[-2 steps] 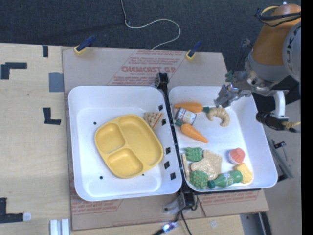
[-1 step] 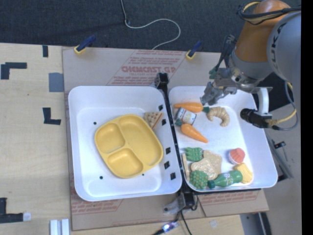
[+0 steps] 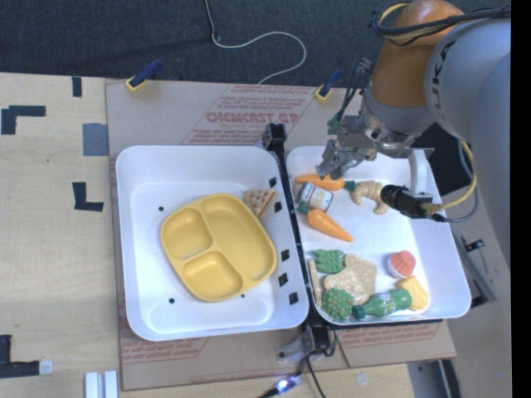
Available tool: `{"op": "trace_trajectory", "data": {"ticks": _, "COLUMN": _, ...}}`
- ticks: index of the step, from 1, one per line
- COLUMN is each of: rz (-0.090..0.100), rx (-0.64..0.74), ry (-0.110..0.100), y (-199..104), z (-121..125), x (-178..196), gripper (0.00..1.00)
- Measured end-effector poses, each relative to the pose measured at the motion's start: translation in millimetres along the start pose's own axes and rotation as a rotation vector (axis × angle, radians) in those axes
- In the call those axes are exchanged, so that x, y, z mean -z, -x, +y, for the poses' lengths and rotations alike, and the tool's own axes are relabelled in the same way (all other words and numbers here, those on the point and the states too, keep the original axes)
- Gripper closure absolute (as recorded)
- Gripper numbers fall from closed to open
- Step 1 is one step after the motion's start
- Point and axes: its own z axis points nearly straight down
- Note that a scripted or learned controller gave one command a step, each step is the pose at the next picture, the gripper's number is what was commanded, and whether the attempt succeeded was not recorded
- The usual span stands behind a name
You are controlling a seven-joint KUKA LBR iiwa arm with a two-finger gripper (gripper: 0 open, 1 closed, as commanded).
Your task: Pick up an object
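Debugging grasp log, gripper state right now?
Gripper: low in the right bin, over the upper carrot. Open or closed cannot be told from this view, nor whether it holds anything.

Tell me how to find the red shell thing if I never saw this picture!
Look at the right-hand white bin, the one crowded with toy food. Go toward its right wall, below the tan toy animal and above the yellow piece in the near corner. The shell-shaped toy lies there by itself, the only red-pink ridged thing, unlike the orange carrots farther left.

One fixed camera looks down aslant on both bins [image 3: 133,222].
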Motion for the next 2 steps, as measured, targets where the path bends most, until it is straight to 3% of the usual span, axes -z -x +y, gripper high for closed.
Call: {"op": "trace_trajectory", "data": {"ticks": 2, "rz": 0.0, "rx": 0.001, "ry": 0.0, "y": -113.2, "z": 9.4, "x": -5.6, "gripper": 1.0}}
